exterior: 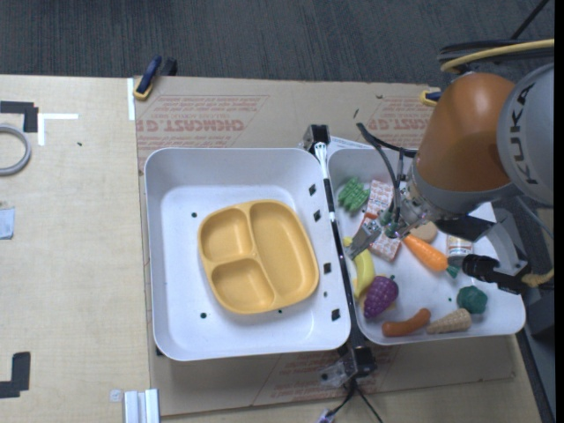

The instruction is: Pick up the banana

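Landmark: the yellow plastic banana point(363, 271). It lies in the right-hand shallow white bin point(493, 324), against that bin's left wall, about midway along it.

Nearest the camera, below the banana, a purple plastic grape bunch point(380, 295) touches its lower end. Further below and right of the banana lie a red-orange sausage-shaped toy point(406, 323) and a tan waffle cone point(449, 322). A dark green round toy point(471, 299) sits right of the cone.

Level with the banana, to its right, an orange plastic carrot point(426, 253) lies at a slant. To the banana's left, across the bin walls, the left-hand shallow white bin point(167, 263) holds a yellow three-compartment plate point(256, 256).

Directly above the banana's upper end, the metal claw point(368, 234) hangs low over the bin. How far its fingers are spread cannot be told. No object is seen between them.

Beyond the banana, a green leafy toy point(352, 194) lies near the bin's far left corner. The grey arm with its orange band point(467, 139) enters from the banana's upper right.

Both bins rest on a cardboard sheet point(229, 117) on the pale worktop point(62, 263).
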### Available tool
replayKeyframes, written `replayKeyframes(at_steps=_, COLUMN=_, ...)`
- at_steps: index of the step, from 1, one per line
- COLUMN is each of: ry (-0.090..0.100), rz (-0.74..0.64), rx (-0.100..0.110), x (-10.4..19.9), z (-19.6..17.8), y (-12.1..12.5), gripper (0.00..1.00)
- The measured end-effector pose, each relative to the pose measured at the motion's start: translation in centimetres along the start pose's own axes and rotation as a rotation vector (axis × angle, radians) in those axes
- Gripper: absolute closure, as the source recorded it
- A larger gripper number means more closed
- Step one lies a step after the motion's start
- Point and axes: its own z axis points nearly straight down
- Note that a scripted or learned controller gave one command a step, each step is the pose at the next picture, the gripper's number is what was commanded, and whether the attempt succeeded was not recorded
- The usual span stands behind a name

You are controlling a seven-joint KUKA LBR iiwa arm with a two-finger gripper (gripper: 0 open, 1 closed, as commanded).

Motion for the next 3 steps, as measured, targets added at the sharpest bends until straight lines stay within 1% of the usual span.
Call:
replayKeyframes(at_steps=1, ry=0.002, rz=-0.042, rx=0.002, x=5.6, z=0.02, y=-0.49, gripper=0.0)
replayKeyframes(at_steps=2, ry=0.001, rz=-0.042, rx=0.002, x=5.59, z=0.01, y=-0.49, gripper=0.0)
replayKeyframes(at_steps=3, ry=0.0, rz=-0.04, rx=0.0, x=5.51, z=-0.95, y=-0.39, gripper=1.0)
